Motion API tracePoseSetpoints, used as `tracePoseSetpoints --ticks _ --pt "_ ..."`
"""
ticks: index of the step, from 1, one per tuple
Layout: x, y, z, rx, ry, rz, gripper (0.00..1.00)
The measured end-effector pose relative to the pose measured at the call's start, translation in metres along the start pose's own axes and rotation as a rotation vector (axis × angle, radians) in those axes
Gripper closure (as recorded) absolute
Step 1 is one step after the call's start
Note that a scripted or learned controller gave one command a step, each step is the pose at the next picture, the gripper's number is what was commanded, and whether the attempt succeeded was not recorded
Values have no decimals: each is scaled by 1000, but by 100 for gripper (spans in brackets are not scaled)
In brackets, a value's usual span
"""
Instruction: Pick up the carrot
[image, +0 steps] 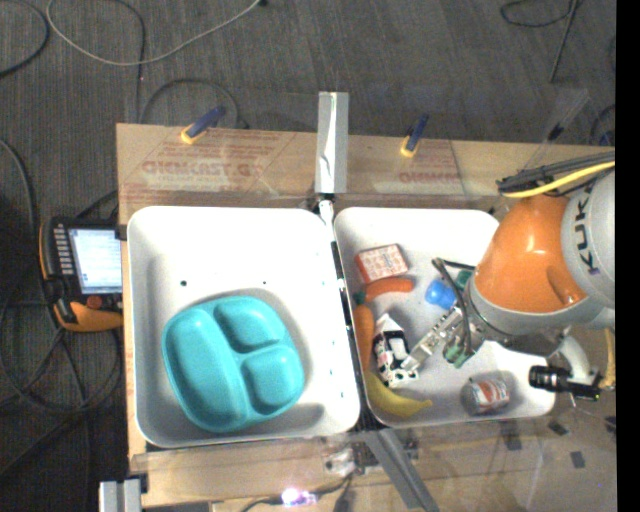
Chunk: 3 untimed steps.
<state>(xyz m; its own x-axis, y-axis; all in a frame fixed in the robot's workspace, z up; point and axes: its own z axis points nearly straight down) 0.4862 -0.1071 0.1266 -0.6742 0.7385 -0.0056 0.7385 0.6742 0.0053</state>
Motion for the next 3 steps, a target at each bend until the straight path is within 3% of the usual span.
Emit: tracePoseSetpoints --ticks 1,2,3 --pt "42 36 -80 5 6 -101 100" --pt "41 36 -119 7 3 214 100" --pt "20 15 -99 8 5 85 100"
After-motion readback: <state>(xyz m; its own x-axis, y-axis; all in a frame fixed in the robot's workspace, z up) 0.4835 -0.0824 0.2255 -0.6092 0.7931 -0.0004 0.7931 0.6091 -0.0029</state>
